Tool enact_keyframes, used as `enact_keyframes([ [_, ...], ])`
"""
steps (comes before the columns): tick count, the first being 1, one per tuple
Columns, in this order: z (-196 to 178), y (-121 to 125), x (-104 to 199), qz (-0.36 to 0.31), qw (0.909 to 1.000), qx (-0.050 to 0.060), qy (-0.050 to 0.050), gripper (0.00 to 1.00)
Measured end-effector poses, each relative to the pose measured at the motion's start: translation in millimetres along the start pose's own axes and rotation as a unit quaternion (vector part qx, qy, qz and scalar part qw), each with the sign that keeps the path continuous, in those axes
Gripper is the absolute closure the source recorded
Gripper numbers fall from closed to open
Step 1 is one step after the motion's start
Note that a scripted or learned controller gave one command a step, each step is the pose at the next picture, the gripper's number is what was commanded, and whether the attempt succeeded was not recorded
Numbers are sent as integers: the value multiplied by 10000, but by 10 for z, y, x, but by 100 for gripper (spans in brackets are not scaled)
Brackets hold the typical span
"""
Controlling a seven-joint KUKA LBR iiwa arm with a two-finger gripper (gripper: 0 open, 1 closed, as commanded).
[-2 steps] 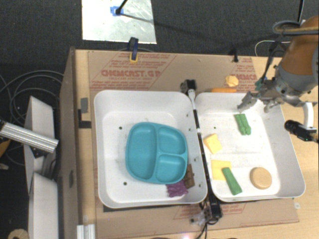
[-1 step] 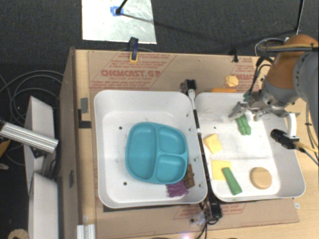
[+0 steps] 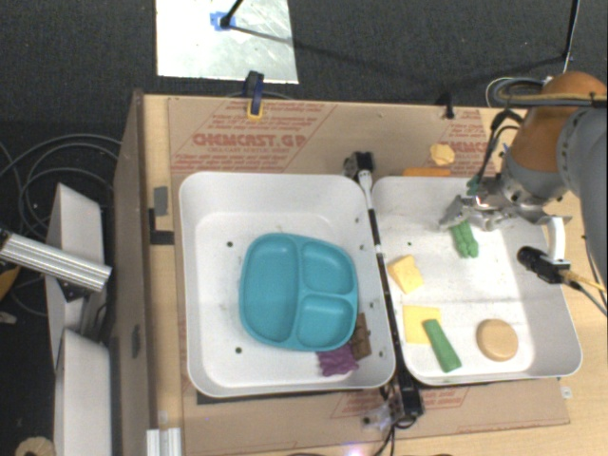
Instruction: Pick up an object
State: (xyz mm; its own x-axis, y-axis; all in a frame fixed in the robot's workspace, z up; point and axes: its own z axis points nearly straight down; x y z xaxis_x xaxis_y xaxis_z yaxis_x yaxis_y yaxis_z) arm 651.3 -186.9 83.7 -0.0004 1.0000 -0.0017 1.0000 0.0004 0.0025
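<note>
My gripper [image 3: 472, 215] reaches in from the right and sits low over the back of the right bin [image 3: 560, 323]. A small green piece [image 3: 465, 241] lies directly beneath and in front of it, touching or almost touching it. I cannot tell whether it is gripped. Further forward in that bin are a yellow wedge [image 3: 406, 274], a yellow block [image 3: 418, 319] with a green stick [image 3: 441, 344] leaning on it, and a round tan disc [image 3: 497, 339].
The left bin [image 3: 214, 255] holds a teal divided plate [image 3: 299, 291], with a purple lump [image 3: 334, 361] and a brown piece [image 3: 362, 338] at its front right corner. A yellow object [image 3: 442, 153] and an orange strip [image 3: 427, 171] lie on the cardboard behind the right bin.
</note>
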Motion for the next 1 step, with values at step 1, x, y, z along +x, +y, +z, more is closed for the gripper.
enact_keyframes([
  [1, -137, 17, 6, -13, 10000, -26, -4, 100],
])
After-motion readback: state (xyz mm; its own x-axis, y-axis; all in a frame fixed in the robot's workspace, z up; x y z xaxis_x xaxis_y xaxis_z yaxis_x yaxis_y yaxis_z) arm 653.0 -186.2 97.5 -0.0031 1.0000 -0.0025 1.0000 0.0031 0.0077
